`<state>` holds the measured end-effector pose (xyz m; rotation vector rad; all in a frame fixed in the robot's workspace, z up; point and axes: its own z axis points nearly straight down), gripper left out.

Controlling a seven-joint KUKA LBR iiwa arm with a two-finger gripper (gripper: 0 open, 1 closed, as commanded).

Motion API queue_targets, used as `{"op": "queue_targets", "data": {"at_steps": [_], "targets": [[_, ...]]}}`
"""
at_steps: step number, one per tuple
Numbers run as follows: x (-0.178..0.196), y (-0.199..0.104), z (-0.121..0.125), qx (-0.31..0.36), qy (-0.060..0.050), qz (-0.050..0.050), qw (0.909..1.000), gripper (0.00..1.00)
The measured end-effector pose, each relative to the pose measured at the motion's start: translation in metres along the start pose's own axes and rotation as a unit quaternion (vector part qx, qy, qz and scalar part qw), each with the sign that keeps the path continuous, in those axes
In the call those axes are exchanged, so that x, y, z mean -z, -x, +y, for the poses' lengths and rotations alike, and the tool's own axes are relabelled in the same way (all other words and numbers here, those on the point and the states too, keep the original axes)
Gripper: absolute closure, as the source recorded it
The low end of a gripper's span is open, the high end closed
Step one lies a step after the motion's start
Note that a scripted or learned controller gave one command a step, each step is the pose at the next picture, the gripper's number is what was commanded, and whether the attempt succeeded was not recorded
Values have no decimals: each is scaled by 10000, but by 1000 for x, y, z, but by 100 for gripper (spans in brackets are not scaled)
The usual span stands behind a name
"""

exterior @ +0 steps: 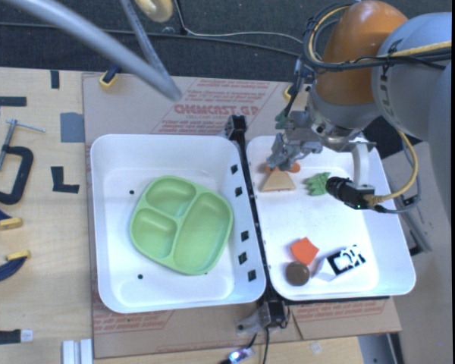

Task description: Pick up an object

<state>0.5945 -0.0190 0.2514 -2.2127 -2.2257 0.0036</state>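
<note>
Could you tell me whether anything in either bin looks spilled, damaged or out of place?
Nothing stands out. The green divided plate lies flat in the left bin; the tan wedge, green toy, orange block and brown disc sit apart in the right bin.

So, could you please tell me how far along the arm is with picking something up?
Nothing looks lifted yet. The tool is down in the right bin, just above the tan wedge; whether it has a grip cannot be seen. The orange block, brown disc and green piece lie in that bin. The green tray sits in the left bin. Grasping and raising remain.
</note>
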Motion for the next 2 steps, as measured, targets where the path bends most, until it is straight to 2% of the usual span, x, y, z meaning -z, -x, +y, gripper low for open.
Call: {"op": "queue_targets", "data": {"at_steps": [1,2], "targets": [[-14,-61,-10,0,2,-3,10000,100],[-12,-115,-13,6,10,0,10000,100]]}}
